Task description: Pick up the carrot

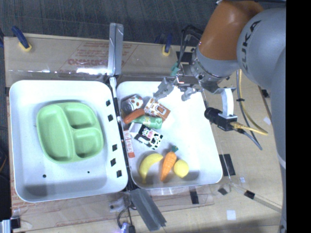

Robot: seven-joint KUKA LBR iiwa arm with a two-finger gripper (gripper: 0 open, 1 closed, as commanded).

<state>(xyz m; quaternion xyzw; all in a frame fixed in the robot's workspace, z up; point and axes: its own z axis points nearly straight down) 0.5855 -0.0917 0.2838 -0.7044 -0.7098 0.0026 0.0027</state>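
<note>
Camera view, carrot (167,164) btwn lemons (150,165) (touching)

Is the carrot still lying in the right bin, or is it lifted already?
Still lying in the right bin. The carrot rests on its floor between two yellow fruits, and the gripper is apart from it.

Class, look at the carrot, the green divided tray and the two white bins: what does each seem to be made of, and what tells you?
Carrot: likely moulded plastic toy; even orange, smooth, slight sheen.
Green divided tray: probably matte plastic; uniform colour, rounded moulded compartments.
White bins: seemingly glossy plastic; soft reflections, rounded corners.
</note>
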